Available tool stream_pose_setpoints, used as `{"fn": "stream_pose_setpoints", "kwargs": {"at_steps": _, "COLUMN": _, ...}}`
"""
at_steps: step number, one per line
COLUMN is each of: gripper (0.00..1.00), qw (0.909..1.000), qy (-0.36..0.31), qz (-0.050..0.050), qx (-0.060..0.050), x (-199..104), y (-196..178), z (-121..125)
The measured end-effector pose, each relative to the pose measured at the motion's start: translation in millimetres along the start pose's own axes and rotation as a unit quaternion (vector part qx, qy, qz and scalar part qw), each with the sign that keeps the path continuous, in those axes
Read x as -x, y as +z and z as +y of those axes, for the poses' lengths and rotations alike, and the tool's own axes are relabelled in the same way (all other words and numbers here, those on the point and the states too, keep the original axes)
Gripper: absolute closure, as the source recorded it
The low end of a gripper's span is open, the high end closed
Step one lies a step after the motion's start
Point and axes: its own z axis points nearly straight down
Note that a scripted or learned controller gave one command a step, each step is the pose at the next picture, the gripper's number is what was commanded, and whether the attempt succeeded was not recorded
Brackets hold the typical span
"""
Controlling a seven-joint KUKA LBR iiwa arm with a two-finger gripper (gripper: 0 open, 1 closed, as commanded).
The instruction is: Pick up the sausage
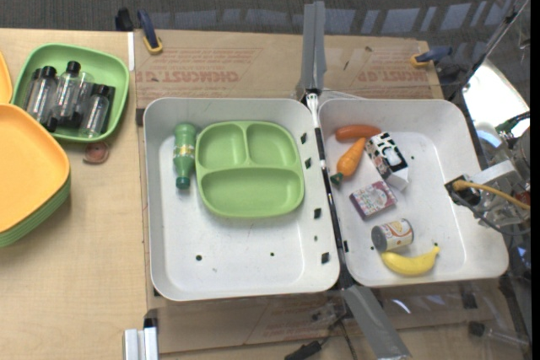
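My gripper [496, 208] is at the right side of the right bin [456, 139], over its right wall and about level with the middle of the bin. From this angle I cannot tell whether it is parted or closed.

The sausage [358, 131] lies well away from me, at the far end of that same bin, close to the back wall and nearer the divider between the bins than my side. It is orange-red and lies roughly crosswise. Just in front of it is a carrot [350, 158], tilted, with its green end toward the divider. A black-and-white carton [388, 156] lies just right of the carrot, its top end near the sausage's right end. Nearer the middle of the bin is a purple packet [372, 199]. Toward the front lies a can [393, 234] on its side, and a banana [410, 260] curves just in front of it.

The left bin [169, 265] holds a green divided plate [250, 169], with a green bottle [184, 153] lying along its left edge.

On the bench to the left are a green tray [114, 72] of small dark-capped bottles and a stack of orange plates [25, 173].
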Motion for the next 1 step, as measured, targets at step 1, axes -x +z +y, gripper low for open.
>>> {"fn": "stream_pose_setpoints", "kwargs": {"at_steps": 1, "gripper": 1.00, "qw": 1.0000, "qy": -0.002, "qz": -0.002, "qx": -0.001, "x": 0.1, "y": -7.3, "z": -0.2}}
